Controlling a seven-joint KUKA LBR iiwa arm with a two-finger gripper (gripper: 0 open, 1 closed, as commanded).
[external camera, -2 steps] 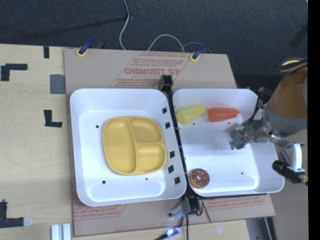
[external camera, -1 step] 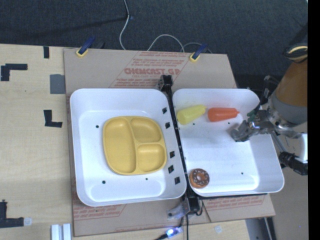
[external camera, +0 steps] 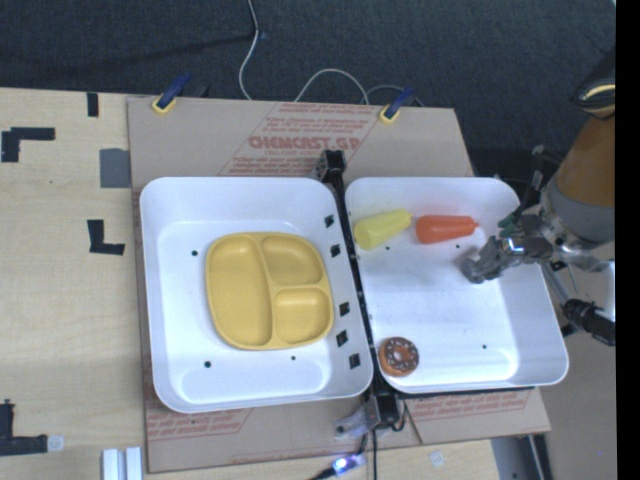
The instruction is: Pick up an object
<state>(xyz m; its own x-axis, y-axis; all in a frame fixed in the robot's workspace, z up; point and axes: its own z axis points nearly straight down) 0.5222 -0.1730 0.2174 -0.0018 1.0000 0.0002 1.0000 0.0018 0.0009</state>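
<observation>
In the right bin lie a yellow wedge-shaped toy at the upper left, an orange carrot-like piece beside it, and a small chocolate donut at the lower left corner. My gripper hangs low over the right side of this bin, just below and right of the orange piece. Nothing shows between its tips.
The left bin holds a yellow divided plate. A black hinge strip runs between the bins. The arm's orange band and grey wrist come in from the right. Cables and clips sit on the cardboard behind the bins.
</observation>
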